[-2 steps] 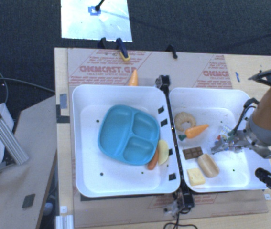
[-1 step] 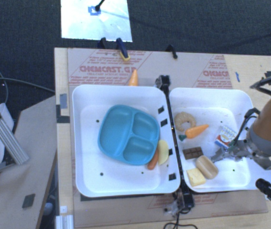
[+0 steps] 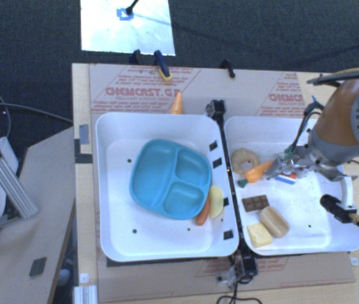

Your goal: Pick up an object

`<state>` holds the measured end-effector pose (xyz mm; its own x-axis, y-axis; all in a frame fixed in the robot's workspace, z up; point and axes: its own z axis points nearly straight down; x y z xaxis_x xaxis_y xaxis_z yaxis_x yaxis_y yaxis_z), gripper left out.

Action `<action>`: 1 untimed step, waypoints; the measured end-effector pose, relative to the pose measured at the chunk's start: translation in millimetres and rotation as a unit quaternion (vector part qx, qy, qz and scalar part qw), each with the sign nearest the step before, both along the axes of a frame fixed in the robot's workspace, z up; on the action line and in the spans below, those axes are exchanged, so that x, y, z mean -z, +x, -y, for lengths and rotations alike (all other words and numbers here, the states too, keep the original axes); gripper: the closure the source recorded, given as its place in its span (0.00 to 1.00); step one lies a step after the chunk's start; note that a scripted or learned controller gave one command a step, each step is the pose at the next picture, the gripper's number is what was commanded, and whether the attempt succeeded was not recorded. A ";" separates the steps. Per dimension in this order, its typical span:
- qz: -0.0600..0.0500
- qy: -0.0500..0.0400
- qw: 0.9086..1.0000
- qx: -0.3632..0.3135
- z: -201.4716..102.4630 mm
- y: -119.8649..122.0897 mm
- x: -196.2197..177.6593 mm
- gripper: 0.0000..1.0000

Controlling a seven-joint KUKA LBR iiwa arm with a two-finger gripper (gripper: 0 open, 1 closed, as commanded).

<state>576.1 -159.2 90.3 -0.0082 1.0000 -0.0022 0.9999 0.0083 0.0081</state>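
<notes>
Where bench meets dark carpet, silver sheet lies (jaws: state unclear).

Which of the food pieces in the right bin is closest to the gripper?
The orange carrot, lying just left of the gripper beside the bagel ring. The chocolate square, bread roll and yellow cheese block lie nearer the front edge.

bench, two white bins, side by side

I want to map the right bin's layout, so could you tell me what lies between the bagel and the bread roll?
In the camera view, the chocolate bar lies between the bagel and the bread roll.
</notes>
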 end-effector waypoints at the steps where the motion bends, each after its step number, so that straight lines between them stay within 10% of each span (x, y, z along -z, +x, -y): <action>1: -0.006 0.002 1.000 0.005 4.4 -93.6 6.5 0.00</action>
<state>482.5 -163.6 83.8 0.0025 1.0000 0.0021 1.0000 -0.0025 -0.0047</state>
